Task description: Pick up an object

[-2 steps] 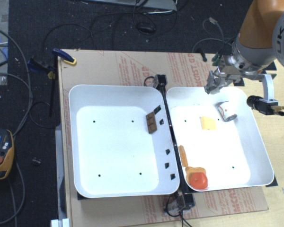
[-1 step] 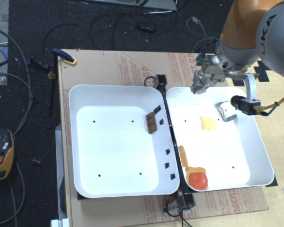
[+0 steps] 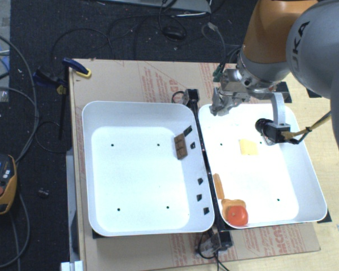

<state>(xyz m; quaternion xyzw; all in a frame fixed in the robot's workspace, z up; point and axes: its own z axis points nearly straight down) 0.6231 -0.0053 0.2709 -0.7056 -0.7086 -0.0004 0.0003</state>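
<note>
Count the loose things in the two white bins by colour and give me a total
Brown: 1, the brown block at the left bin's right edge.
Pale yellow: 1, the flat yellow piece in the right bin.
Orange and red: 1, the orange-handled tool with a red end in the right bin's near-left corner.
Total: 3

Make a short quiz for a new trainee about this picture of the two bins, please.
1. True or false: the brown block lies in the left bin.
2. Which thing lies nearest the front edge of the right bin? A) yellow square B) red ball C) brown block
3. Fill in: the gripper hovers over the right bin's ____ left corner.

Key: 1 true; 2 B; 3 back.
</note>
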